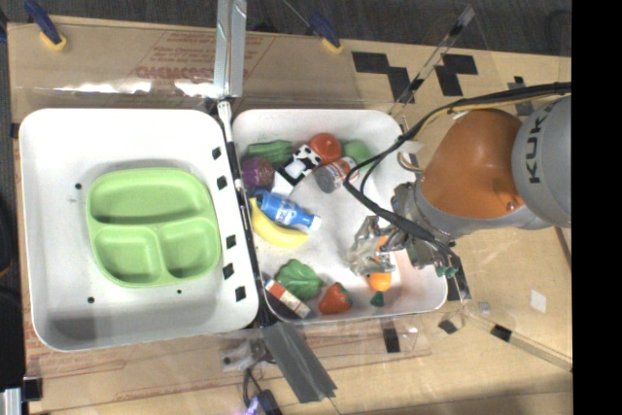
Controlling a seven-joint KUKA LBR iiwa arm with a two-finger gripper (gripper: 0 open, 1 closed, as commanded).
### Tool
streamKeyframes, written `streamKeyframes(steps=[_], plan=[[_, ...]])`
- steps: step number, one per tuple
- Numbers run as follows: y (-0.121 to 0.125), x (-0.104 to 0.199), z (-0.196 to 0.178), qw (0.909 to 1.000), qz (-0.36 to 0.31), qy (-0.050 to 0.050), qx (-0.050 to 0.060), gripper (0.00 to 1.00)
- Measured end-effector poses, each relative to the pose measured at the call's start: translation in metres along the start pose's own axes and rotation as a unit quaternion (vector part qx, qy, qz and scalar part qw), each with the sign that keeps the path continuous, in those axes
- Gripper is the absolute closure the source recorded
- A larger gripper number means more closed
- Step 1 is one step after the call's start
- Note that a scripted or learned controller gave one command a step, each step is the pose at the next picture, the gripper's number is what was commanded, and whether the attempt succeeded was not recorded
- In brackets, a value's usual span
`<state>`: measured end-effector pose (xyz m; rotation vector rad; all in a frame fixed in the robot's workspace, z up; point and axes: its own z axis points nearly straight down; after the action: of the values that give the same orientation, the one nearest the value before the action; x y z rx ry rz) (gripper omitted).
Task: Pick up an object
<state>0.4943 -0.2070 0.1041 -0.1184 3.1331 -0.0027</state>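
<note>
My gripper (pixel 372 253) is low in the right bin (pixel 381 123), at its right side, under the grey wrist with the orange band. A small orange carrot-like toy (pixel 381 283) with a green tip lies just below the gripper, close to it or touching it. Left of the gripper lie a blue bottle (pixel 288 211) and a yellow banana (pixel 276 231). A green leafy toy (pixel 299 278) and a red strawberry-like piece (pixel 333 298) sit at the bin's front. At the back are a red tomato (pixel 326 148), a red and white can (pixel 335 172) and a black and white toy (pixel 306 160).
The left bin (pixel 58 151) holds a green divided plate (pixel 153 225). A green vegetable (pixel 270 152) and a purple piece (pixel 258 173) lie by the divider between the bins. Black cables run from the arm across the right bin's back right corner.
</note>
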Motion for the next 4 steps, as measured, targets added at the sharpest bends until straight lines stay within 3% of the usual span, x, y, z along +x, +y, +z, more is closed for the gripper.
streamKeyframes(steps=[1,2,3,4], plan=[[0.010,-0.057,0.012,0.9797,-0.200,0.002,-0.002,1.00],[0.010,-0.057,0.012,0.9798,-0.200,0.002,-0.002,0.00],[-0.009,-0.107,0.003,0.9646,-0.264,0.001,-0.001,0.00],[0.015,-0.023,0.013,0.9715,-0.237,0.003,-0.002,0.00]])
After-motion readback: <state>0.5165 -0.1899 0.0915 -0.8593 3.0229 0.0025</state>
